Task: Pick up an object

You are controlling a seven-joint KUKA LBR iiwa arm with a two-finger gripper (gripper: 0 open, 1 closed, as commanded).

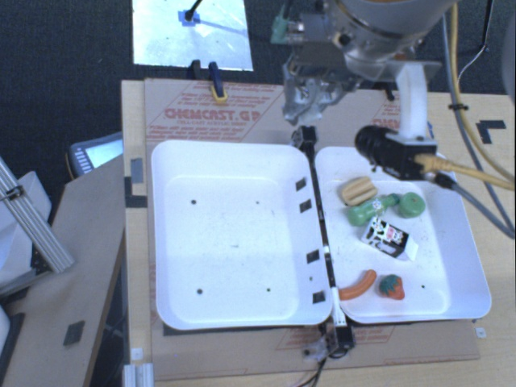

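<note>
Two shallow white plastic bins with rounded corners sit side by side on a brown cardboard sheet [210, 111] printed with red letters. The left bin [234, 232] has a smooth floor with a few small dark dots. The right bin [459, 297] holds five small things, one of each kind. A tan, ridged bread roll [358, 190] lies near the bin's far side, long axis slightly tilted from left-right. Just beside it is a glossy green toy [385, 208], lumpy, with a round knob at its right end, long axis running left to right. Touching its near side is a black-and-white printed carton [387, 239], boxy and lying tilted. An orange sausage [358, 285], smooth and slightly curved, lies near the dividing wall, its right end pointing up and away. Beside it sits a red strawberry [392, 287] with a green top.

The gripper [306, 113] hangs above the far end of the divider, its metal parts blurred; whether it is wide or narrow cannot be told.
</note>
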